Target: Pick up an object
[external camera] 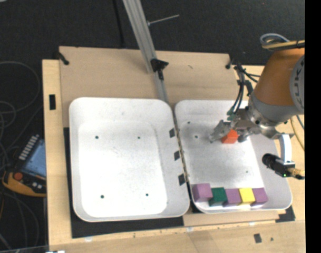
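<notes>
My gripper (228,134) hangs over the upper middle of the right bin (213,162), reaching in from the right. A small orange block (231,137) sits between its grey fingers, and the gripper is shut on it. Along the bin's near edge lies a row of blocks: a purple one (202,191), a green one (219,196), another purple one (233,195), a yellow one (247,194) and a third purple one (259,195).
The left bin (123,157) lies beside the right one, their rims meeting at a line of small clips (178,154). A slanted metal pole (144,41) rises from the bench behind the bins. Cables and a handheld pendant (28,165) lie off the bench at left.
</notes>
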You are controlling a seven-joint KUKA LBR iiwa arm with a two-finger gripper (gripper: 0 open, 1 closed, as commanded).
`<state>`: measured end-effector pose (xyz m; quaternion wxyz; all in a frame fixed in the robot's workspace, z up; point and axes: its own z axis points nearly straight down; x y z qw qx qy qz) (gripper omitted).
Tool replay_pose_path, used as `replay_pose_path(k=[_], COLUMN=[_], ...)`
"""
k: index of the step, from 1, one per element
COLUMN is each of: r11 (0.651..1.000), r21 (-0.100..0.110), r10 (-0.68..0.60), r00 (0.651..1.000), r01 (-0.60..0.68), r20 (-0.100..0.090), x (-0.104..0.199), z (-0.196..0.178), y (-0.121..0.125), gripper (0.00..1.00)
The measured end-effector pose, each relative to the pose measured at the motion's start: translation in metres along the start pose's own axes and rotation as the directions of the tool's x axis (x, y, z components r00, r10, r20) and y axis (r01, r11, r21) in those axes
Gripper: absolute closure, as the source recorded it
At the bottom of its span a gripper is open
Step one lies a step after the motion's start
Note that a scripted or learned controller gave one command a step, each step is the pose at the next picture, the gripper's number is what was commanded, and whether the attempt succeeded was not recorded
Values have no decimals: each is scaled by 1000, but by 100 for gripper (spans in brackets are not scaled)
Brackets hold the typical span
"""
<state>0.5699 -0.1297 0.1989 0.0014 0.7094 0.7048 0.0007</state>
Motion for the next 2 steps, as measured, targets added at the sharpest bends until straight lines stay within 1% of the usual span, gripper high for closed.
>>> replay_pose_path(k=[1, 2], r11=[1000, 1000], r21=[0, -23], r10=[1, -9], r00=[1000, 1000], r01=[-1, 9], r20=[0, 10], x=[0, -42], z=[0, 76], y=[0, 56], gripper=[0, 0])
